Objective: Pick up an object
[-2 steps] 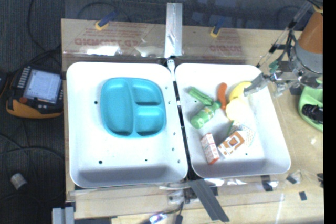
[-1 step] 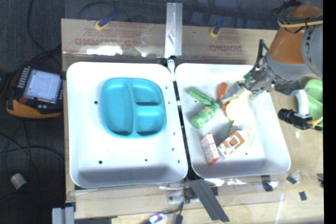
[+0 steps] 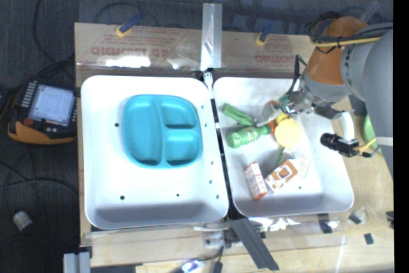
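The right bin (image 3: 319, 195) holds several objects. A green bottle (image 3: 246, 135) lies on its side near the bin's left wall, with a second green piece (image 3: 235, 114) just above it. A round yellow object (image 3: 287, 132) sits to the bottle's right. Lower down lie a red and white box (image 3: 255, 181) and an orange and white carton (image 3: 283, 174) in clear wrapping. My gripper (image 3: 285, 107) hangs low over the upper middle of this bin, just above the yellow object and close to the bottle's cap end. Nothing visibly hangs from it.
The left bin (image 3: 108, 188) holds a blue divided tray (image 3: 163, 129). A black part (image 3: 337, 142) juts in over the right bin's right side. The grey arm with its orange band (image 3: 332, 54) crosses the top right corner. A handheld device (image 3: 45, 110) lies on the floor at left.
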Controlling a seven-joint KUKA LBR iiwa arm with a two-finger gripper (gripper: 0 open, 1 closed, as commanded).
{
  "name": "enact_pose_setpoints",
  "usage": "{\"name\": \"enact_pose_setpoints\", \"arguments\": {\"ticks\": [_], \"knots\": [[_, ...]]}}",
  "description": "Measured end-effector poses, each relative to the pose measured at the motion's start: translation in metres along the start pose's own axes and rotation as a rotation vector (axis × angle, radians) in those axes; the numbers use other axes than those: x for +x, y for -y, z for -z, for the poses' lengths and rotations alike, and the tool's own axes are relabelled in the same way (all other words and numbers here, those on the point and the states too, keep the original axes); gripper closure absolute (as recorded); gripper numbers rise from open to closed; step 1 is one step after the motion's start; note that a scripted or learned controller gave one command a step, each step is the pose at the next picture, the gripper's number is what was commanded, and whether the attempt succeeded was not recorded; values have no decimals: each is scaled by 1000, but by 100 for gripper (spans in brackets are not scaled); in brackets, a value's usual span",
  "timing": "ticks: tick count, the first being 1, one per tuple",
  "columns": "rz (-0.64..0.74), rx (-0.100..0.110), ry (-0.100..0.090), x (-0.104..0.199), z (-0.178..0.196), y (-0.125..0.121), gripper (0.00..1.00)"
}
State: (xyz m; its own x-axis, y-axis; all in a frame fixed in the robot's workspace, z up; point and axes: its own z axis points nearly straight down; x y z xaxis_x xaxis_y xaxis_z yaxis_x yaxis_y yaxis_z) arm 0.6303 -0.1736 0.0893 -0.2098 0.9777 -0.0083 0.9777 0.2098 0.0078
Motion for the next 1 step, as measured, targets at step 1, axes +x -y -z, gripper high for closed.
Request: {"name": "enact_pose_setpoints", "arguments": {"ticks": [1], "knots": [[1,-1,-1,1,12,-1,100]]}}
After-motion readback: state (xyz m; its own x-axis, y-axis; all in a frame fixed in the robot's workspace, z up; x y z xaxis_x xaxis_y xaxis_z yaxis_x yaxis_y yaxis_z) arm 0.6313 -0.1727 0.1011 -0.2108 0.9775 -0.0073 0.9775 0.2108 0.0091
